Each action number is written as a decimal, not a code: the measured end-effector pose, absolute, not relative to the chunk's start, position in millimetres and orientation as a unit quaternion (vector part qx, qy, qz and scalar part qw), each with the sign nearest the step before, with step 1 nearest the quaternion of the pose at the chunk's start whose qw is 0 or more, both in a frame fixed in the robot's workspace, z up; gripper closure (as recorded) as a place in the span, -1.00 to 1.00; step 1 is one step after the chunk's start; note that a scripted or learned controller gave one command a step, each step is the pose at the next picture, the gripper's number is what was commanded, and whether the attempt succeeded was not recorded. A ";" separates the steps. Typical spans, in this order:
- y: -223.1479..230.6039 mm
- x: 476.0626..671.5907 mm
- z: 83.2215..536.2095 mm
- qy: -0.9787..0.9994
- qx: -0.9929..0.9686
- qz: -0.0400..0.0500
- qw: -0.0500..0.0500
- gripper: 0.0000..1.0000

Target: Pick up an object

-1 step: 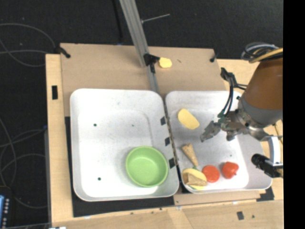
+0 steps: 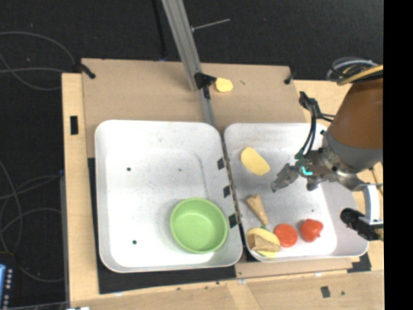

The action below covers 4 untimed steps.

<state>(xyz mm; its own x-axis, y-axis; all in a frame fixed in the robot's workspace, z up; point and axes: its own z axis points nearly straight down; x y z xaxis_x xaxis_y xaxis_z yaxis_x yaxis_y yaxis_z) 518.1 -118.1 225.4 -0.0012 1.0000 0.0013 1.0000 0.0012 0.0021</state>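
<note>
Camera view looks down on a desk [image 2: 148, 89] carrying two white bins, and the gripper [image 2: 298, 176] hangs over the right bin [image 2: 277, 137], its fingers spread apart with nothing between them. Nearest to it, a little to the view's left, lies a yellow rounded piece [image 2: 255, 161] on the bin floor, apart from the walls and from the other things. It looks like hollow plastic play food: probably light and stiff, with a smooth skin that could slip out of a shallow pinch. Closing across its narrower width, near the middle, seems the safest hold. Further toward the near edge lie a tan cone [image 2: 257, 208], thin and tapered and so apt to squirt sideways, two red round pieces [image 2: 286, 235] likely to roll, and a yellow-and-tan piece [image 2: 264, 241] pressed into the corner, where the wall would crowd the fingers. A green bowl [image 2: 198, 224] sits in the left bin [image 2: 142, 154]; its thin rim would need an edge grip.
</note>
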 end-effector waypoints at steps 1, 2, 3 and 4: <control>-112.6 512.3 166.5 0.707 0.707 -0.002 -0.001 -1.00; -114.6 510.7 124.0 0.707 0.708 -0.002 -0.001 -1.00; -116.2 510.7 99.8 0.707 0.708 -0.001 0.000 -1.00; -115.8 512.3 111.5 0.705 0.709 0.002 0.001 1.00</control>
